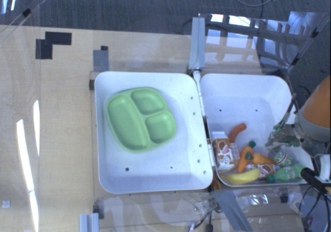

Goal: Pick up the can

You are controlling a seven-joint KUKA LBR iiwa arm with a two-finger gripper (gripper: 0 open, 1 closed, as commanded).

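The can (282,157) lies on its side in the right bin (248,96), touching the toys below the gripper (282,140); its jaws' state I cannot tell; probably light, stiff, slippery, so grasp across its round body.

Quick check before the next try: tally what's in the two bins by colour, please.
Green: 3 (divided plate, green-labelled can, bottle-like item)
Orange or red-orange: 3 (sausage, carrot, orange piece)
Yellow: 1 (banana)
Brown and white: 1 (carton)
Total: 8, though the right bin's heap may hide more.
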